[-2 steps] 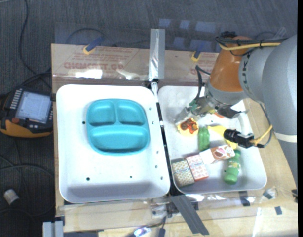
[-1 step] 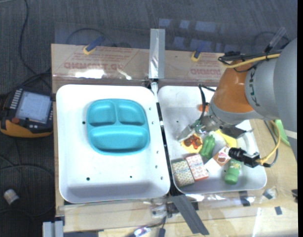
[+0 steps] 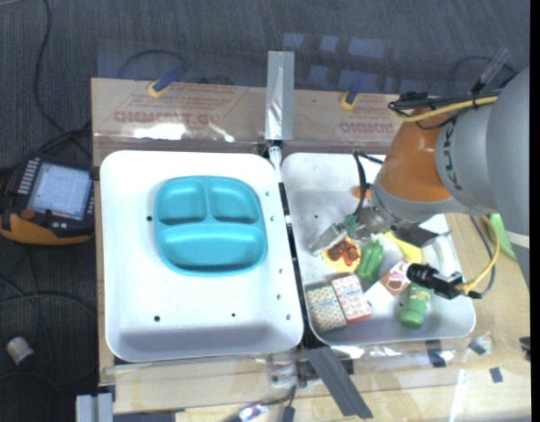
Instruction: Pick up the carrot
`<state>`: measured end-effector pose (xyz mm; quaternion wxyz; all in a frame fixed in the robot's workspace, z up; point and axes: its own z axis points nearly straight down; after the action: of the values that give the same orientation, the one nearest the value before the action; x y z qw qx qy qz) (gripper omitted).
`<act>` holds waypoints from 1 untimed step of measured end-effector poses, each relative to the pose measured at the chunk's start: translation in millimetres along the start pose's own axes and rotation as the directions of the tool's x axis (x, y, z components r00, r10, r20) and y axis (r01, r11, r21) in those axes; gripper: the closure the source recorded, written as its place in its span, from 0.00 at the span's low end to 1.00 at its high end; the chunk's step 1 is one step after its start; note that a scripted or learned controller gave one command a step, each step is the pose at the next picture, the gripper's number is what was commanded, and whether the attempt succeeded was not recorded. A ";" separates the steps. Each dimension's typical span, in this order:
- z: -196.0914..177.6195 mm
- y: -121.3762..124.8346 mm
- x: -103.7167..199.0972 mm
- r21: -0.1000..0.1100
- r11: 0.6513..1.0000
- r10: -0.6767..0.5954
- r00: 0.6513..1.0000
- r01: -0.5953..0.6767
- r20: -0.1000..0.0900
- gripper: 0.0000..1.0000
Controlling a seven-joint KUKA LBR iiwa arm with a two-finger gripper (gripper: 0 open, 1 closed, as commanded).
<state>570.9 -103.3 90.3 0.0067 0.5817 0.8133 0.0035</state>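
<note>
Arm reaches in from 3 o'clock; the gripper [image 3: 340, 234] is low over the right bin [image 3: 318, 196], near its middle. A metallic finger juts toward 9 o'clock, but whether the fingers [image 3: 325, 236] are released or clenched I cannot tell; nothing is seen held between them. The carrot [image 3: 345, 252] looks to be the small orange piece just below the tip, at about 5 o'clock from it, lying against the green bottle [image 3: 371, 259]; identification is tentative, it is partly shadowed. Judgement: approach/descent step, grasp not yet made. The next move calls for centering over the orange piece and closing without catching the green bottle or the small printed boxes [image 3: 339, 302] lying at 6 o'clock of it. Clutter is tight, so a miss or a double pick seems likely. A second green bottle [image 3: 415, 306] lies toward 4 o'clock in the same bin. The left bin [image 3: 129, 323] holds a turquoise divided plate [image 3: 208, 224]. The surface [image 3: 120, 104] is a brown board, taped at the 12 o'clock edge with printed lettering. The floor [image 3: 59, 25] around it is dark carpet with loose cables; a handheld pendant [image 3: 46, 200] with a screen lies at 9 o'clock, off the surface.
</note>
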 end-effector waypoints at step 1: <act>-92.8 21.2 20.0 0.015 0.999 0.047 0.999 -0.047 -0.006 0.00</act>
<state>583.1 -77.4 183.3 -0.0001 0.6009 0.7994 -0.0005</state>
